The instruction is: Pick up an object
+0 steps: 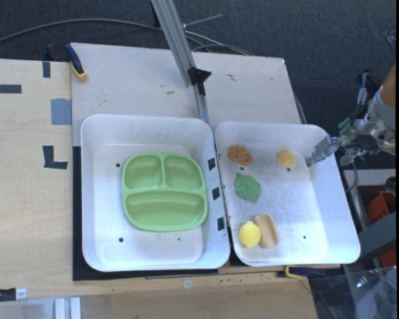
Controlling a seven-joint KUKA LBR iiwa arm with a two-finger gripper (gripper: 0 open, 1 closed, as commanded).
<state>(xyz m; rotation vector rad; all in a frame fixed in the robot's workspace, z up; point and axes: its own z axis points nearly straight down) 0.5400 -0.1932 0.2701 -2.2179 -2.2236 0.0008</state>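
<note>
The right bin holds several toy foods. A brown cookie-like piece lies at its far left, and a small yellow-orange piece at its far right. A green leafy piece rests in the middle. Near the front, a yellow lemon touches a tan hot-dog bun. My gripper hangs over the bin's far right rim, just right of the yellow-orange piece and apart from it. Nothing shows in its grasp.
The left bin holds a green divided plate. A grey metal pole slants across the bench behind the bins. A divider wall separates the bins. Equipment and cables crowd the far right beside the arm.
</note>
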